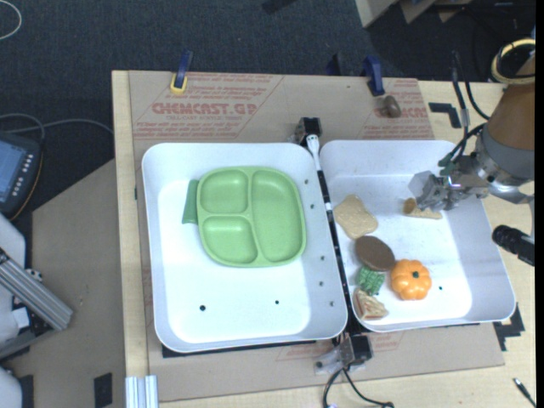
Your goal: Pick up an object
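The right bin (476, 253) holds several toy foods. A tan bread slice (355, 217) lies near its left wall, with a brown oval piece (374, 252) just below it. An orange pumpkin (410, 280) sits toward the front, beside a small green piece (370, 279) and a beige piece (368, 305). A small tan piece (424, 212) lies in the upper middle of the bin. My gripper (430, 193) comes in from the right and hangs low, right over this tan piece. I cannot tell whether it touches it.
The left bin (170, 245) carries a green divided plate (251, 215) with a green card under its left edge. The grey arm with its orange band (516, 121) crosses the right bin's far right corner. Clamps stand along the bench's back edge.
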